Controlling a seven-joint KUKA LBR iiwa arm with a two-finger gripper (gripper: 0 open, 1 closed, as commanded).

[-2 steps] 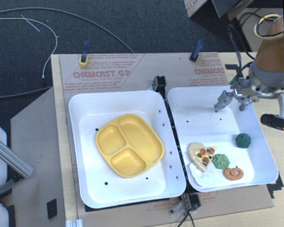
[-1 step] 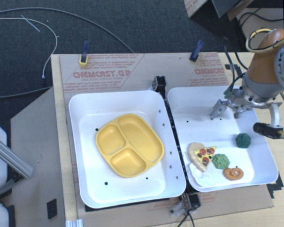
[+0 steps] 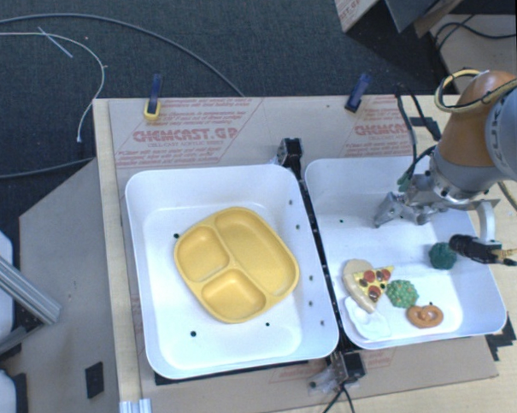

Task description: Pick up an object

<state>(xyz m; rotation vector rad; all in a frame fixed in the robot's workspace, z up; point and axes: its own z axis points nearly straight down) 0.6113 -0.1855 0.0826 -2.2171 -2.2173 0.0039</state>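
Looking down on the bench, I have two shallow white plastic bins side by side; the left bin (image 3: 149,249) carries a yellow three-compartment plastic tray (image 3: 235,262) lying flat near its middle, and the right bin (image 3: 343,189) carries the small toys. My grey arm with the orange band (image 3: 473,132) comes in from the right and hangs over the far part of the right bin; the metal two-finger gripper (image 3: 394,211) points toward the bin's centre with nothing between its tips, but whether it is spread or closed I cannot tell from this slant.

The candidates sit in the near part of the right bin: a flat toy pizza slice with red and dark toppings (image 3: 367,284), a bumpy green broccoli-like piece (image 3: 402,293) just beside it, a small brown pretzel-shaped ring (image 3: 425,316) nearer the front rim, a white soft-looking lump (image 3: 372,323) at the front left, and a dark green round piece (image 3: 441,256) just beside a black part of the wrist assembly.

I judge all of these light and rigid, probably hollow plastic, so slippery rather than fragile; the pizza slice lies too flat to pinch easily, so I would favour the broccoli piece, closing across its rounded body from above; its neighbours lie close, so the fingers may nudge them.
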